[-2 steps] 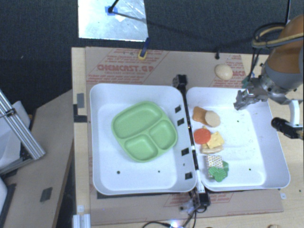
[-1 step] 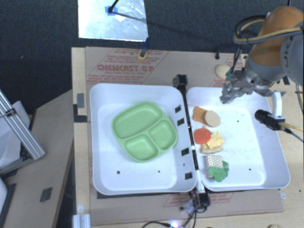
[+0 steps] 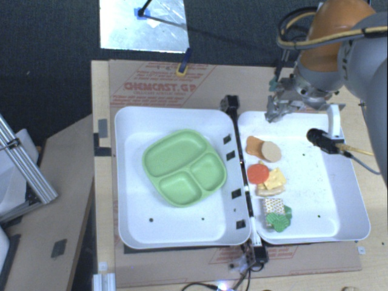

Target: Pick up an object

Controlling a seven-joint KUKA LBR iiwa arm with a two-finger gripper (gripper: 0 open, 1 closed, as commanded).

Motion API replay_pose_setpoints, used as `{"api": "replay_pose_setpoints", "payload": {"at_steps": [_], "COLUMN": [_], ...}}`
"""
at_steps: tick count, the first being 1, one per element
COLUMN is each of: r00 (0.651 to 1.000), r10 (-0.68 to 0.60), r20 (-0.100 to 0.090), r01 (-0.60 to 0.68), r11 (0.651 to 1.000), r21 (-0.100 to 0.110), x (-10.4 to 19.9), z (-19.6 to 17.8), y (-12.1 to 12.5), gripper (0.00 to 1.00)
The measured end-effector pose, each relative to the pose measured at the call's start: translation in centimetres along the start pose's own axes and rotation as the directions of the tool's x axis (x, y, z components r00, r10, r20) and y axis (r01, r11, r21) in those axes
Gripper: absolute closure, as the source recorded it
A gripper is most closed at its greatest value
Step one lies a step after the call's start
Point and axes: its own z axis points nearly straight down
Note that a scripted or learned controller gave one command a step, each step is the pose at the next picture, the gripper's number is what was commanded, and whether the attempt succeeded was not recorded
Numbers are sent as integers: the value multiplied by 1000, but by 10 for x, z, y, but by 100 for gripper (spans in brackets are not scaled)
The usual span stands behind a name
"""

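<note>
Hovering at the far rim of the right bin (image 3: 339, 180), the gripper (image 3: 274, 115) hangs low with nothing visible between its jaws; whether they stand wide or narrow I cannot tell from this slant. Position reads as a staging point above the bin, well apart from the pickable things.

Candidates sit bunched against the right bin's left wall: a tan round slice (image 3: 271, 151) overlapping an orange piece (image 3: 253, 145), a red disc (image 3: 258, 173) just below, a yellow wedge (image 3: 274, 181) touching it, then a patterned block (image 3: 273, 205) beside a green leafy item (image 3: 281, 219) nearest the camera. Crowding near the wall may hamper a clean grasp.

Left bin (image 3: 133, 162) holds a green divided tray (image 3: 184, 166), centred.

Both bins rest on a cardboard sheet (image 3: 163, 83) over the worktop (image 3: 66, 156). A shiny foil square (image 3: 143, 17) lies beyond, on dark carpeted floor (image 3: 48, 41).
</note>
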Motion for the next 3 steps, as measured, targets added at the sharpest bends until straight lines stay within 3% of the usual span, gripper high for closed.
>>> {"api": "replay_pose_setpoints", "payload": {"at_steps": [1,2,3], "r00": [1000,1000,1000], "r10": [2,9,5], "r20": [2,2,2], "r01": [-2,-9,-5], "r11": [1000,1000,1000], "r21": [0,3,1], "x": [-5,-9,-13], "z": [-11,3,1], "y": [10,0,13], "gripper": [100,100,100]}}
